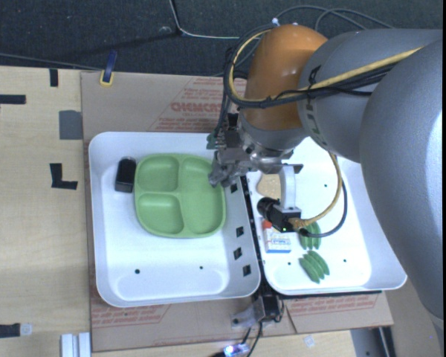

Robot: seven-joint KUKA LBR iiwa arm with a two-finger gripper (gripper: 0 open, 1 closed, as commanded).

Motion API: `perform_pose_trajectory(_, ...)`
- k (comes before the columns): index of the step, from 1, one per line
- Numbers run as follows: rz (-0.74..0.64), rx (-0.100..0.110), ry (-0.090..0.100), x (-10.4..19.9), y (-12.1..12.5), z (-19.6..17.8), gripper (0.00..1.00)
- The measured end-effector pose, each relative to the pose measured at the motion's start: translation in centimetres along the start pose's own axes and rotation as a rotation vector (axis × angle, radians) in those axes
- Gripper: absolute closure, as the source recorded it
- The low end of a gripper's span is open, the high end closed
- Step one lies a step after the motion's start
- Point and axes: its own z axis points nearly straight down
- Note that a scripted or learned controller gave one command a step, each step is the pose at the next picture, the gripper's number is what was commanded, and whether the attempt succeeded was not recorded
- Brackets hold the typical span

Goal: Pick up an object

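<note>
Seeing the gripper low over the right edge of the green plate in the left bin; can't tell how it's set.

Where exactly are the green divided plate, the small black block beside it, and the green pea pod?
green divided plastic plate [180, 196], camera view, middle ridge where the compartments meet.
small black block [125, 175], camera view, centre of its top face.
green pea pod [314, 266], camera view, middle of the pod.
</note>
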Motion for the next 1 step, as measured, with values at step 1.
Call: perform_pose_trajectory(1,0.003,-0.001,0.0,-0.22,0.05,-0.07,0.0)
